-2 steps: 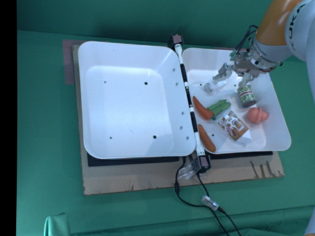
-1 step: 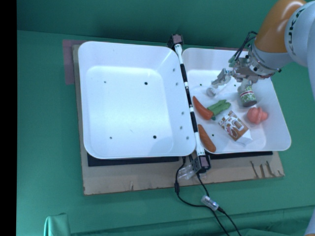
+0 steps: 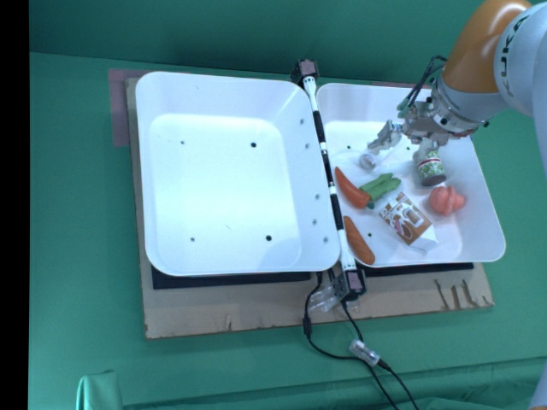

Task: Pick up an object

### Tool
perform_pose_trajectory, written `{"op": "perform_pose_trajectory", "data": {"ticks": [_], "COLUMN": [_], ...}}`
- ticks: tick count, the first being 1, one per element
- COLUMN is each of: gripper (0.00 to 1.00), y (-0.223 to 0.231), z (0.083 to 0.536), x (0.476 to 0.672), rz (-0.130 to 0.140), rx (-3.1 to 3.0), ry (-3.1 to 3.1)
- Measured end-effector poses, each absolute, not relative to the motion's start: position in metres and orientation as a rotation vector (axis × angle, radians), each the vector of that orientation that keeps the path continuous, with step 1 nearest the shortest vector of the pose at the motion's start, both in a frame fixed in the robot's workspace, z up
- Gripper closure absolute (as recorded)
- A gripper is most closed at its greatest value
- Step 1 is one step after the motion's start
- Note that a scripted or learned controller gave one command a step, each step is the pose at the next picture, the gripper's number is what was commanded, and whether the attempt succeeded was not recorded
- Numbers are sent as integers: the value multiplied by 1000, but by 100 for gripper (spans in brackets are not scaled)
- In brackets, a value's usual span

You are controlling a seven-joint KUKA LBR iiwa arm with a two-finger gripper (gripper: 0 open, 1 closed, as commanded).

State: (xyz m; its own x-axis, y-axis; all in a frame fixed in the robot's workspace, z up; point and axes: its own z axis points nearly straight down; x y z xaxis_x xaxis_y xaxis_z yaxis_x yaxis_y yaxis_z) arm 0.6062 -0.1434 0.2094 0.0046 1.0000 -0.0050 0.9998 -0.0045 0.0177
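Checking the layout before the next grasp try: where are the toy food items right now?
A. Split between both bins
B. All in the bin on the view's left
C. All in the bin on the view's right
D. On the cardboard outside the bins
C: the carrot with green top, second carrot, small carton, jar and peach-coloured fruit all lie in the right-hand bin, beneath the gripper.

Tool low over right bin, beside small can; carrots, carton nearby.
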Motion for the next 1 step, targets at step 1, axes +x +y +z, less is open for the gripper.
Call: {"op": "perform_pose_trajectory", "data": {"ticks": [1], "gripper": [0], "y": [-146], "z": [209], "x": [601], "rz": [18], "rx": [2211], "ry": [2200]}}
